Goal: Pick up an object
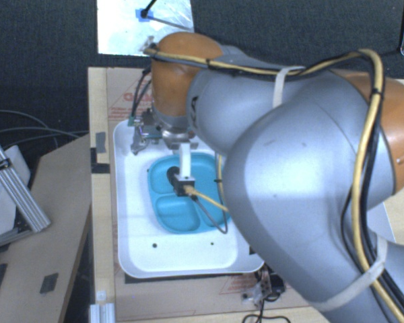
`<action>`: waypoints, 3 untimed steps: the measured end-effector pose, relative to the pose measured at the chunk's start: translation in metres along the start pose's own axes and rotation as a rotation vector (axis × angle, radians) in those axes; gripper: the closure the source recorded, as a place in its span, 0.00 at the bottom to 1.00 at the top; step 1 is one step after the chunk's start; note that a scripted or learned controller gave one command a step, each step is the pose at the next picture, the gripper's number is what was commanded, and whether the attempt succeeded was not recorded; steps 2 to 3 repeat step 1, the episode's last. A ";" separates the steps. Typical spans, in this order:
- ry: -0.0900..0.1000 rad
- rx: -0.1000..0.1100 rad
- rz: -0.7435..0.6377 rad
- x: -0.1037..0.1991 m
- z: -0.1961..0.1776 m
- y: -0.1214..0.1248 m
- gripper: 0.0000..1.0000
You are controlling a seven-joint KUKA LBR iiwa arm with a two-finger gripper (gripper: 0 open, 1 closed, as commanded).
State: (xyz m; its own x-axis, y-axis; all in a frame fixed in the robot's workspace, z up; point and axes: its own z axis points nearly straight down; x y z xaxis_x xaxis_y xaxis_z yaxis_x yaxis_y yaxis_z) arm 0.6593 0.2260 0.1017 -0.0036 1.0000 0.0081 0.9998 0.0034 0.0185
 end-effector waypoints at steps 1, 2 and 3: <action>-0.006 0.014 -0.001 0.009 -0.020 0.011 0.00; -0.006 0.014 -0.001 0.009 -0.020 0.011 0.00; -0.006 0.014 -0.001 0.009 -0.020 0.011 0.00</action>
